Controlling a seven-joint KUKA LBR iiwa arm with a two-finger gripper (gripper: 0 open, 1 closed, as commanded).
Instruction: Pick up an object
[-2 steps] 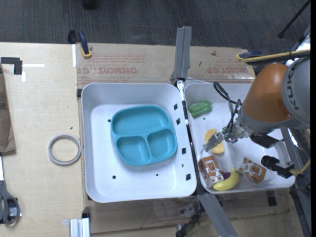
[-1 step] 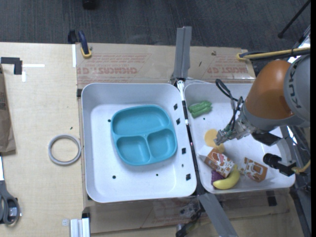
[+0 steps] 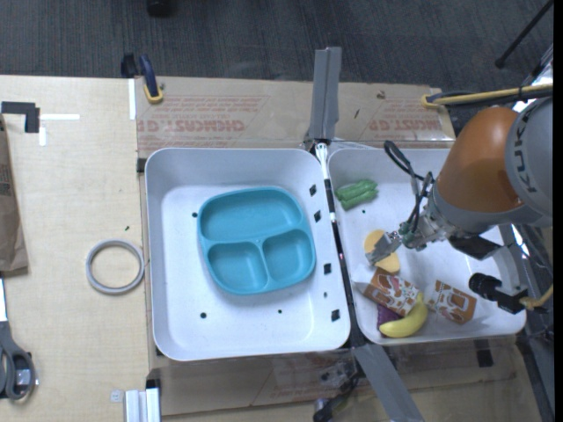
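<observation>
Here my gripper (image 3: 383,251) hovered over the pale yellow rounded object (image 3: 382,246) in the right white bin (image 3: 387,158), approach step. Whether it was clenched, I couldn't tell; next called for descending squarely.

The cardboard sheet (image 3: 290,112) lying behind the two bins carries red printed lettering, seen upside down and mirrored from this angle, so the words cannot be read with any certainty. On the grey arm housing (image 3: 535,161) at the right edge, part of dark lettering shows, reading "KU", with the rest cut off. The two small snack boxes (image 3: 394,290) in the right bin have coloured printed faces, but any text on them is too small to read.
</observation>
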